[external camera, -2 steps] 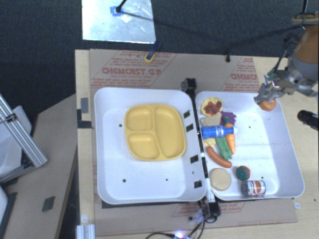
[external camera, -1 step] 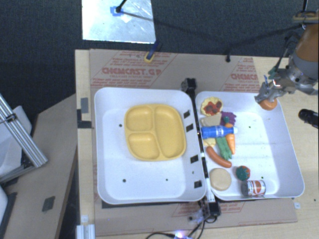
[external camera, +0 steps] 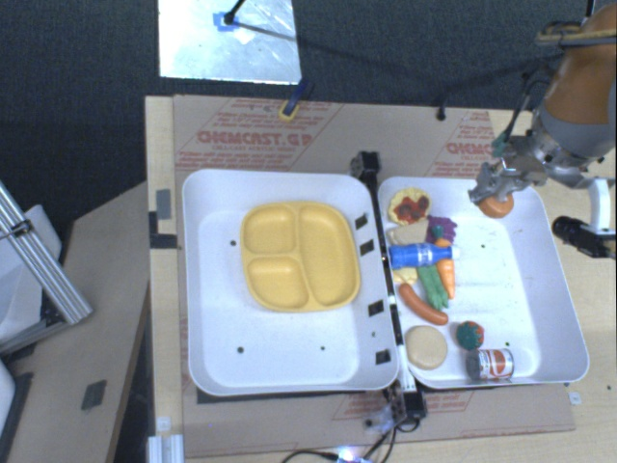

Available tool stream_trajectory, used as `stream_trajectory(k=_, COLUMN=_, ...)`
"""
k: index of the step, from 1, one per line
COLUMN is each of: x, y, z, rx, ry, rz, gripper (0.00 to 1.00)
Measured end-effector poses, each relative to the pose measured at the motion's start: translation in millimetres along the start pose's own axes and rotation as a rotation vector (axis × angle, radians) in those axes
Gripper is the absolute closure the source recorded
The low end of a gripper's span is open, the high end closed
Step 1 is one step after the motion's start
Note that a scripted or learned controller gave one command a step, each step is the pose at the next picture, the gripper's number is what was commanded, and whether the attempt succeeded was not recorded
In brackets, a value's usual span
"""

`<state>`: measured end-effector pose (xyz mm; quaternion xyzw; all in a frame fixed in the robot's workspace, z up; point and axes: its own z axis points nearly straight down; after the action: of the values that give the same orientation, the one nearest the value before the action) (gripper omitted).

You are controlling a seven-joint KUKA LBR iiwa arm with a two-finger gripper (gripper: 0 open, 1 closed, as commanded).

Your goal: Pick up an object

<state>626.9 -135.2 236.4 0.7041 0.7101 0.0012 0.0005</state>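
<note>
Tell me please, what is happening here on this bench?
A robot arm reaches in from the right, and its gripper hangs over an orange object at the back of the right bin. Toy foods lie along that bin's left side. The left bin holds a yellow tray.

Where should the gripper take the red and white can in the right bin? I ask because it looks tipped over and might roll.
Grip the can across its round body at mid-length, coming straight down from above. It lies on its side near the right bin's front wall, end caps facing left and right. The strawberry-like toy sits close behind it, so keep fingers clear of that side.
</note>
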Motion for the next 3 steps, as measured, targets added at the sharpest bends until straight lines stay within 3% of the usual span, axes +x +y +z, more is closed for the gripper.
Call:
stream_trajectory(k=2, x=101.0, y=-29.3, z=-13.7, rx=0.002, ry=0.001, rz=-0.001, gripper=1.0)
stream_trajectory(k=3, x=156.9, y=-47.2, z=4.0, rx=0.005, ry=0.002, rz=-0.001, gripper=1.0)
